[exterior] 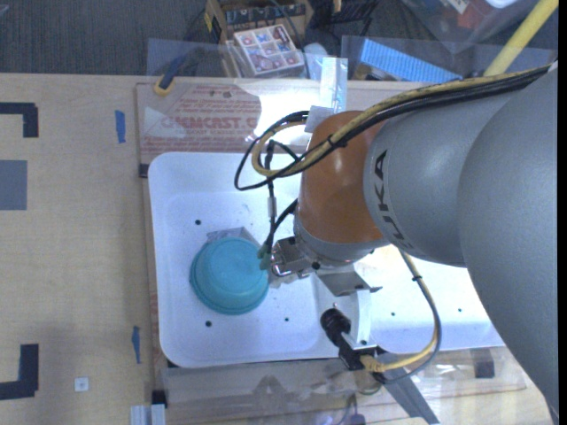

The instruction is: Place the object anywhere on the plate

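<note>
Tool (276, 262) sits just right of the blue plate (229, 275); finger state indeterminate, no object seen placed, task judged unfinished.

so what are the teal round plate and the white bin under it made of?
Teal round plate: likely plastic, matte, given its uniform colour and soft sheen. Shallow white bin: probably moulded plastic, smooth and semi-gloss; its rounded corners and bright glare suggest that.

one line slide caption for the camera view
KUKA arm reaches over the left white bin, wrist beside a teal plate.
</note>
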### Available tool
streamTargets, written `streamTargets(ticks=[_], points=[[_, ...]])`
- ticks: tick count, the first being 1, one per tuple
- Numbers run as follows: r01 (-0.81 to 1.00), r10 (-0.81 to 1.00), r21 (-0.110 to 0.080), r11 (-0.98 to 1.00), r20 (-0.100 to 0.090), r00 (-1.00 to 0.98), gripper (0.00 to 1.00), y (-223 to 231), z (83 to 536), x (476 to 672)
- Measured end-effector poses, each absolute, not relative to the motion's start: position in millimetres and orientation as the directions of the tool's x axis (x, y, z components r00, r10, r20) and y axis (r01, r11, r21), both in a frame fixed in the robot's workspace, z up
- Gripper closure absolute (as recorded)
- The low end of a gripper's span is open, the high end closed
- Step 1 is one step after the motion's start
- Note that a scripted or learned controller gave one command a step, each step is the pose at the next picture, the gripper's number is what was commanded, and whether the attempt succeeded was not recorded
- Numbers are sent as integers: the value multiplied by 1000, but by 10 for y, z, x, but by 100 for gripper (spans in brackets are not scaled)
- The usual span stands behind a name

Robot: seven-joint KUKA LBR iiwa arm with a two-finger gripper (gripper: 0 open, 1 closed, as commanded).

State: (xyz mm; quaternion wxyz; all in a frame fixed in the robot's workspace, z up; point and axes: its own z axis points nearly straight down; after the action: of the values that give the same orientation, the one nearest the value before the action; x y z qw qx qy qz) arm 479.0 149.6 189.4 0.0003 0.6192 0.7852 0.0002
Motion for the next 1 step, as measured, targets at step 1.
streamTargets(ticks=[1], points=[[993, 994, 49, 110, 13, -111, 100, 1996, 1349, 4919]])
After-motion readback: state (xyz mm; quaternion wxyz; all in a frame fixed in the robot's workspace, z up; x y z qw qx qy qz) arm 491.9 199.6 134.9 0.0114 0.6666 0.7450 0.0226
